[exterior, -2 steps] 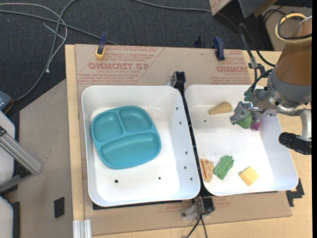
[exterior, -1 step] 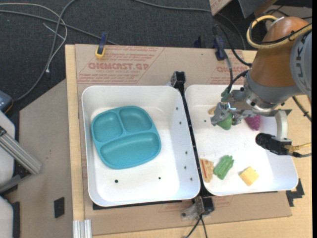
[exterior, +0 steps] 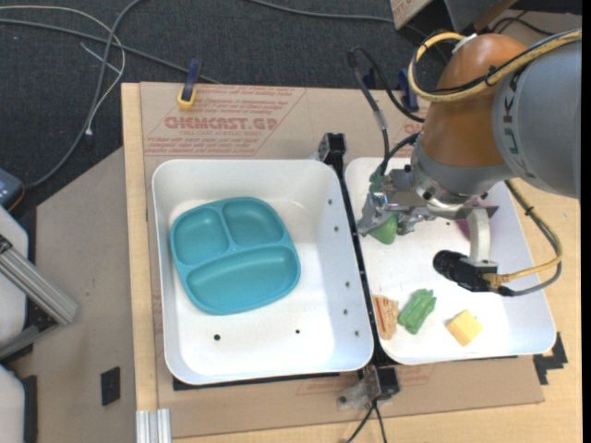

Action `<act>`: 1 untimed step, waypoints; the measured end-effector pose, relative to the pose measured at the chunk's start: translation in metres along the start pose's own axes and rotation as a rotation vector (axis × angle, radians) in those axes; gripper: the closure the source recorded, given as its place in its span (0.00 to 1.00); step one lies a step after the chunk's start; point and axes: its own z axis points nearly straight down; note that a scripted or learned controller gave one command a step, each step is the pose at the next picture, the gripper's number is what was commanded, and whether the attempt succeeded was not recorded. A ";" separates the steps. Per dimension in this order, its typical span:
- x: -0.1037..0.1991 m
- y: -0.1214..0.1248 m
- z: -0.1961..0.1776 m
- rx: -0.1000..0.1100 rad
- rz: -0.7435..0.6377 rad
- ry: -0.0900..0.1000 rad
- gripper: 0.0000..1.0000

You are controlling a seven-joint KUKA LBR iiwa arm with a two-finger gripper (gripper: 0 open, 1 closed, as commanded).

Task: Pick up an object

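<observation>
My gripper (exterior: 386, 212) is low over the left part of the right bin (exterior: 526, 340), close to the wall between the two bins. A small green object (exterior: 384, 229) lies directly under it, partly covered by the gripper's body. Further toward the front of the same bin lie a green leafy toy (exterior: 417, 309), a yellow block (exterior: 464, 327) and a tan wedge with a red edge (exterior: 384, 315). The arm's orange band (exterior: 466, 90) and grey wrist hide the back of this bin.
The left bin (exterior: 185, 358) holds a teal divided plate (exterior: 236, 254). A black fitting with a yellow cable (exterior: 462, 270) hangs from the wrist over the middle of the right bin. Cables run behind the bins.
</observation>
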 end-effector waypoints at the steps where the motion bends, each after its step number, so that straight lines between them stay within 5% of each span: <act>1: 0.057 0.010 0.007 -0.004 0.000 -0.001 1.00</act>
